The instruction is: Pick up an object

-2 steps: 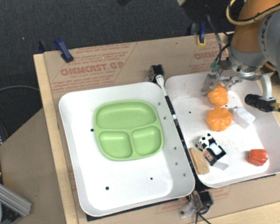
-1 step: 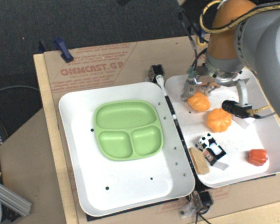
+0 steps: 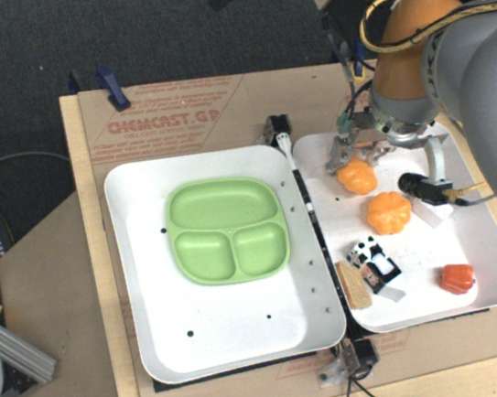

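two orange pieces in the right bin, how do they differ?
The far orange piece is smaller and smooth; the near orange piece is larger, with ribs like a pumpkin. The far one lies right under the gripper; the near one lies apart from it, mid-bin. Both are orange, rounded and resting on the bin floor.

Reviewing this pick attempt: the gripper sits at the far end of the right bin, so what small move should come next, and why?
Probably a short descent onto the small orange object: the gripper hangs just above it, with nothing visibly held.
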### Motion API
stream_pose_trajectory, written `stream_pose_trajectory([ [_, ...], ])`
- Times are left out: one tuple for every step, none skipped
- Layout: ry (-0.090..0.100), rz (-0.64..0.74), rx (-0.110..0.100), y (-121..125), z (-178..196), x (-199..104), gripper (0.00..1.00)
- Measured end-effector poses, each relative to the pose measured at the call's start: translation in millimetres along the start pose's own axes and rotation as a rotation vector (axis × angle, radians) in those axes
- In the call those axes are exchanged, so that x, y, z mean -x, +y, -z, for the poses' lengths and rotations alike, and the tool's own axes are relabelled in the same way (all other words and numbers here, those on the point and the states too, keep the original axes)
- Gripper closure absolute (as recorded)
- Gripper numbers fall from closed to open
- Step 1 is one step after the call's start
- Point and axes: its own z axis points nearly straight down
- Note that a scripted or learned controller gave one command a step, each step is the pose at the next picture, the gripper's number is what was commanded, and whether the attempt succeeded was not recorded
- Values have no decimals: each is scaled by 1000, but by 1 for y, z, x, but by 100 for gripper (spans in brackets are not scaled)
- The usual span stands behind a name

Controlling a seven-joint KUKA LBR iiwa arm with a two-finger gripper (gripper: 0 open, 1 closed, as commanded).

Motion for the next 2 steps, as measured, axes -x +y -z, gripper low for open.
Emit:
stream_pose_trajectory([
  [2,-5,-7,-85,-11,-7,100],
  [0,-5,0,-81,-1,-7,100],
])
